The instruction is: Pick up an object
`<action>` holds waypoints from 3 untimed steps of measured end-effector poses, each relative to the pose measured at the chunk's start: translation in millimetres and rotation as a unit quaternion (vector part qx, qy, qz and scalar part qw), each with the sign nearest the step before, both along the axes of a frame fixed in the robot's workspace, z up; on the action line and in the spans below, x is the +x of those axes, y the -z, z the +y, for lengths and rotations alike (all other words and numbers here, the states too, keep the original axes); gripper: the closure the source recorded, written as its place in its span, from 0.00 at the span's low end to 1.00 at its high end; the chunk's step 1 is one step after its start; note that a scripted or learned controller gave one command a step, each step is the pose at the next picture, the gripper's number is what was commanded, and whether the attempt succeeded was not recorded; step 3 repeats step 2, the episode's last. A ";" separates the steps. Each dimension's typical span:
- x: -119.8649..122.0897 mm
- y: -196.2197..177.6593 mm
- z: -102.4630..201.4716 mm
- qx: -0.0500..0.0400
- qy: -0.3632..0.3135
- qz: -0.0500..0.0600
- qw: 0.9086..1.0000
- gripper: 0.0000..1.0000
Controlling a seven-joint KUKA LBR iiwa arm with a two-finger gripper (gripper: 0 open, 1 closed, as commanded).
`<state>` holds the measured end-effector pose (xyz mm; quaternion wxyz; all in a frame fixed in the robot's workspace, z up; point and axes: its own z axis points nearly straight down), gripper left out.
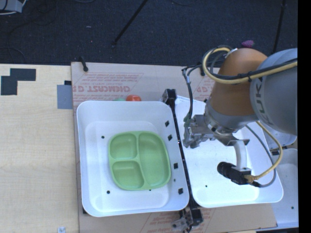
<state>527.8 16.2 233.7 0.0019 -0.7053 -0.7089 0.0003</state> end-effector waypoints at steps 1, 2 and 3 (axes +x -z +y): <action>-5.3 13.9 48.7 0.000 0.001 0.002 1.000 1.00; -4.1 0.8 94.5 -0.001 0.001 0.000 1.000 1.00; -4.1 0.8 94.5 -0.001 0.001 0.000 1.000 1.00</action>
